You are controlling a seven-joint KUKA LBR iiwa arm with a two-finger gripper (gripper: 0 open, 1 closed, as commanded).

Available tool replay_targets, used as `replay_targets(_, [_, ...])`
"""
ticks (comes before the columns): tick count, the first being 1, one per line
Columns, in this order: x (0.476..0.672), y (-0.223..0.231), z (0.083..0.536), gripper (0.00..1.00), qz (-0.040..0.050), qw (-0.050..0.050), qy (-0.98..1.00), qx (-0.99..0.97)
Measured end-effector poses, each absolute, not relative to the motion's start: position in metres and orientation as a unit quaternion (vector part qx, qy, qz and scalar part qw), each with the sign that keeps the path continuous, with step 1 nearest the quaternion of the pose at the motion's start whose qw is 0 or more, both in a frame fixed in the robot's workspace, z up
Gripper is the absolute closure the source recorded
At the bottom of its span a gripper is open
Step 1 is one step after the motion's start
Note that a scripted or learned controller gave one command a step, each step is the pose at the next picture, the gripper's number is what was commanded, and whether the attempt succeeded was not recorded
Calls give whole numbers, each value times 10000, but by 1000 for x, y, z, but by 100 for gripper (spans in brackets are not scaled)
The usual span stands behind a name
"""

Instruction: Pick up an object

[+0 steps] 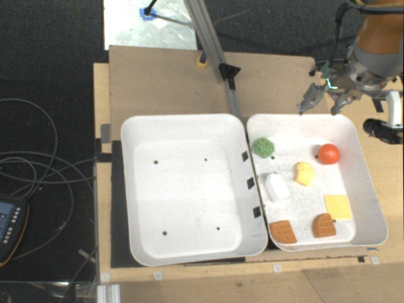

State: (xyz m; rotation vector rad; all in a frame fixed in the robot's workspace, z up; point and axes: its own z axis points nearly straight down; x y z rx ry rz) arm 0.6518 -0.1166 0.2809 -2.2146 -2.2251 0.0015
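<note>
The right bin [360, 169] holds several small items: a green broccoli piece [263, 147], a red tomato [328, 153], a yellow corn-like piece [304, 173], a white block [276, 187], a flat yellow cheese square [338, 206] and two brown waffle-like pieces [283, 231] [324, 225]. My gripper [323, 102] hangs above the far edge of the right bin, behind the tomato. Its two fingers are spread apart, with nothing between them.
The left bin [183, 188] sits beside the right one, joined by black clips. A slanted grey pole [208, 30] crosses the back of the bench. Cables and a pendant [9, 223] lie on the floor at left. A black fixture [384, 130] sits at the right.
</note>
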Motion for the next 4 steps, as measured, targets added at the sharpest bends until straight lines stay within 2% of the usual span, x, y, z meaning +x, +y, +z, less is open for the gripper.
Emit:
replay_targets(1, [652,-117,283,0,-4,-8,-7093,-7049])
replay_targets(2, [660,-120,237,0,10,7,-7082,-7060])
replay_targets(3, [660,-118,174,0,13,15,-7081,-7061])
replay_targets(4, [662,-124,130,0,9,8,-7076,-7067])
